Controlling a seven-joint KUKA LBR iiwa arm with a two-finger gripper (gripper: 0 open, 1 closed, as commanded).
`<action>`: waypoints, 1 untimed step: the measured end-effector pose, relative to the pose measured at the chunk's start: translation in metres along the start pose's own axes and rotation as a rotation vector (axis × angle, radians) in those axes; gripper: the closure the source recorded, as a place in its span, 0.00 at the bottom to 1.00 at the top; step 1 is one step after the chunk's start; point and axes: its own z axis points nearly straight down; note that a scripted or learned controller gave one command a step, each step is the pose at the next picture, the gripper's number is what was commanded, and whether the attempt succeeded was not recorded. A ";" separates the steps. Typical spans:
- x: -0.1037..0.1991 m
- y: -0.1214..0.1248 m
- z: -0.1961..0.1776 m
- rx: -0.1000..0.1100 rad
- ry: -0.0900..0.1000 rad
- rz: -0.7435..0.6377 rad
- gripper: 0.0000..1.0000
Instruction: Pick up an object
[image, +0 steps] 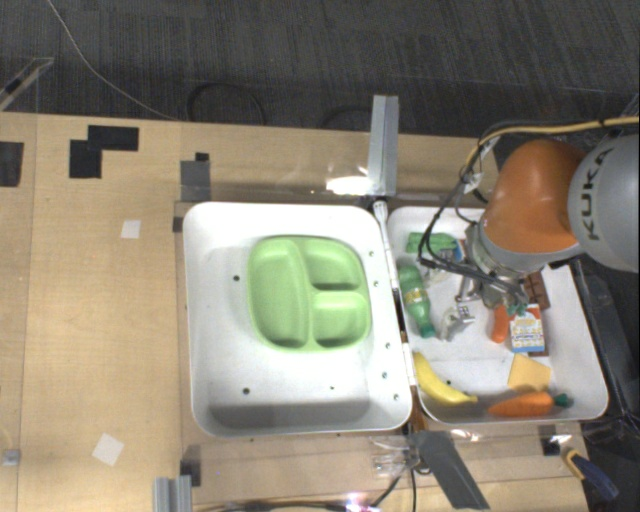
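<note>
My pale wooden counter (90, 330) carries 3 black tape marks at its upper left. Beyond its far edge lies dark grey carpet floor (250, 50), crossed by a thin pale cable (105, 75).

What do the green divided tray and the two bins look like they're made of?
Green divided tray: likely moulded plastic, matte pale green, with soft rounded compartment edges and no sharp glare. Left bin and right bin: probably smooth white plastic, slightly glossy, with rounded corners; coated metal can't be ruled out.

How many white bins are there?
2. The left bin holds a green divided plate. The right bin holds a banana, a carrot and more, under the arm.
</note>
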 end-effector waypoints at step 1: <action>0.018 -0.006 0.000 -0.004 -0.002 0.014 0.00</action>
